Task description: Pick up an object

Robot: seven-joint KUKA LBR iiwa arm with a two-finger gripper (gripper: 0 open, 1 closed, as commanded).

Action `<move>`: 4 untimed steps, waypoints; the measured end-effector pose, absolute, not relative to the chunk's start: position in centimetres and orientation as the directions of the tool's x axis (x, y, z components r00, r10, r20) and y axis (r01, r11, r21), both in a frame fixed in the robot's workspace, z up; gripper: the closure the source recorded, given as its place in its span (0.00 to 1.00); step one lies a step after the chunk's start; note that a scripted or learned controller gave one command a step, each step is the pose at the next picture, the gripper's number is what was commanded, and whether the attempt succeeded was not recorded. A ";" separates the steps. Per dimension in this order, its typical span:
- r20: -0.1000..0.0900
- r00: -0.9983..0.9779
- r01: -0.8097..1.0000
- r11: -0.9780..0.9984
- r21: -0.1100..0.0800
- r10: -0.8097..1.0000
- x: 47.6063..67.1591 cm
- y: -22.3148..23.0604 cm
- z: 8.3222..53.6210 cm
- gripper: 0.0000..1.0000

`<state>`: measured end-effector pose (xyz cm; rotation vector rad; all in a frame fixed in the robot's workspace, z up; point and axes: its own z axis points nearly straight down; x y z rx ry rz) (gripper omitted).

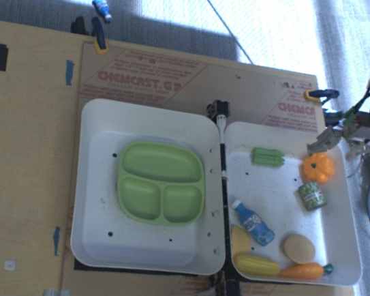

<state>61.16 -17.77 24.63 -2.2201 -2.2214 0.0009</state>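
Light green three-compartment plastic tray [160,183] centred in left white bin [90,185]. Black clamp [218,108] at top of seam between bins. Orange-handled clamp [100,34] and blue tape strip [69,73] near brown cardboard sheet's [147,76] upper left corner.

Overhead view of two white bins side by side on a bench. The left bin [93,164] holds a green divided plate [160,181]. The right bin [348,230] holds a green pickle [268,157], orange pumpkin [318,167], green can [311,196], blue bottle [253,223], beige bun [299,248], corn cob [256,263] and carrot [304,269]. The gripper [324,138] hovers near the pumpkin, at the bin's far right corner
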 end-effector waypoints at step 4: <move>0.000 -0.003 1.000 0.003 0.004 1.000 66.8 -9.1 21.9 1.00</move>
